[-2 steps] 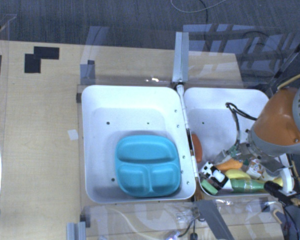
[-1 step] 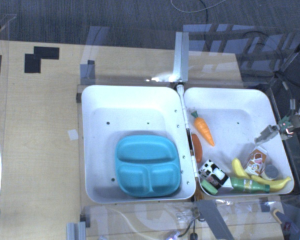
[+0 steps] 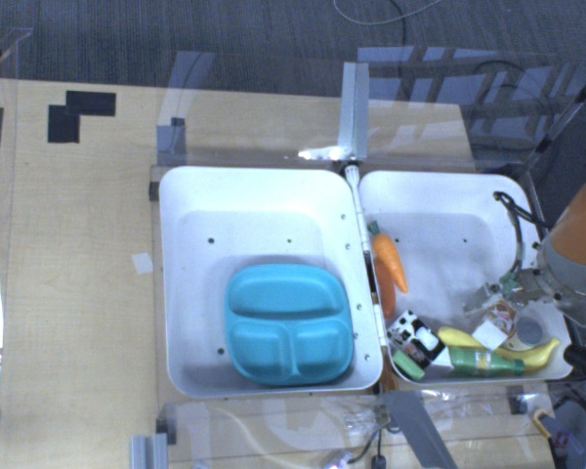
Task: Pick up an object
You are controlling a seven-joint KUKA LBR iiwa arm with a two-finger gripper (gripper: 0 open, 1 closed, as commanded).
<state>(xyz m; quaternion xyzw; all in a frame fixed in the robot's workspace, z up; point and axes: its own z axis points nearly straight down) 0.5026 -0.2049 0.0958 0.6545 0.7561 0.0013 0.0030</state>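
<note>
Orange and easy to spot, the toy carrot (image 3: pixel 388 264) lies against the left wall of the right bin (image 3: pixel 439 191), well apart from the clutter at that bin's front edge. There a yellow banana (image 3: pixel 501 349), a green bottle (image 3: pixel 479 362) and a small black-and-white toy (image 3: pixel 413 336) lie packed together and touching. The left bin (image 3: pixel 190 203) holds a blue divided tray (image 3: pixel 288 322).

The arm (image 3: pixel 578 242) enters at the right edge, its wrist over the right bin's right side. The pincer (image 3: pixel 503 296) seems to sit low near the banana's end, but it is blurred among the clutter, so whether it is open or closed, or has hold of anything, cannot be told.

To do this pick well, it would likely pay to choose one item with free space on both sides. The carrot probably offers that on its right side alone; the banana is crowded by the bottle. A straight descent, centred across the item's narrow width, should reduce the risk of nudging neighbours.
</note>
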